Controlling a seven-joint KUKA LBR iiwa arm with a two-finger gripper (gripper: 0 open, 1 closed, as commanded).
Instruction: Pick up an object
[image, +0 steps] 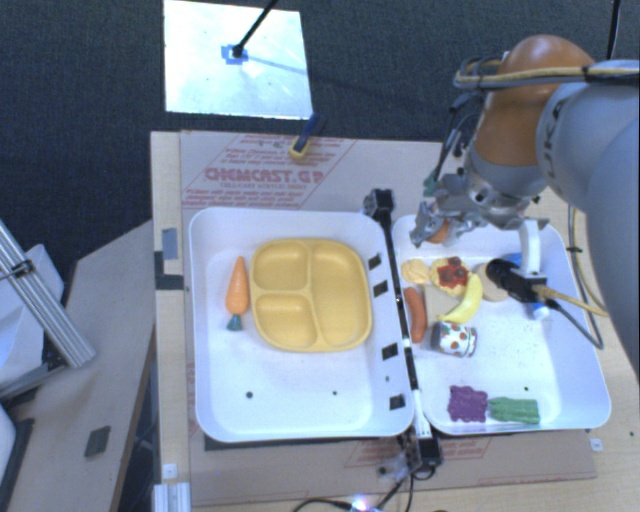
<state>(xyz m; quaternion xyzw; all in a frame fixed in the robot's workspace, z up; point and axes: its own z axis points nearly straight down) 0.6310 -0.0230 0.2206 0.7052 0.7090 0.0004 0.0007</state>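
**Orange piece sits right under the gripper, grip unreadable**

From my seat at the remote console, the arm comes in from the right and leans over the far left corner of the right bin. The gripper hangs low there, close to the divider between the two bins. A small orange piece shows right at its tip. Whether the gripper is closed on it, spread around it or only hovering above it, I cannot tell; the wrist hardware hides that spot.

Just in front of the gripper I see a cluster in the right bin: a pale yellow round piece, a yellow slice with red topping touching it, and a banana curving below the slice. A red sausage lies beside the divider, and a small spotted cup rests on its side just below the banana. At the near edge, purple grapes and a green piece lie side by side.

The left bin holds a yellow compartment plate with a carrot just beside its left edge.
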